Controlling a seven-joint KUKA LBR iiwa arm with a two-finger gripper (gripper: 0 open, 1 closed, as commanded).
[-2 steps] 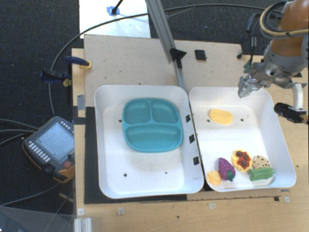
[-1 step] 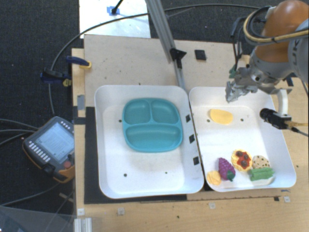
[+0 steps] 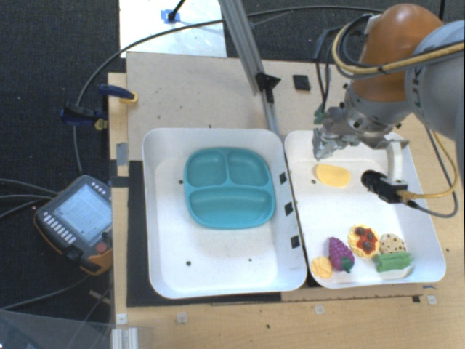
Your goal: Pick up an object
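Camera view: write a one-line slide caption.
Gripper hovers above a yellow toy in the right bin.

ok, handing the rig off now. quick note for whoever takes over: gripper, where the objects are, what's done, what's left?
Gripper: low over the far end of the right bin, just above the flat yellow piece. Nothing visible between its fingers; open or shut is not clear from here.
Objects: flat yellow piece lies alone near the far end of the right bin. Purple grapes, small orange piece, pizza slice and sandwich sit clustered at the bin's near end.
Left bin: teal divided plate.
Done: no pick yet.
Left: grasp and lift one object; the yellow piece is nearest.
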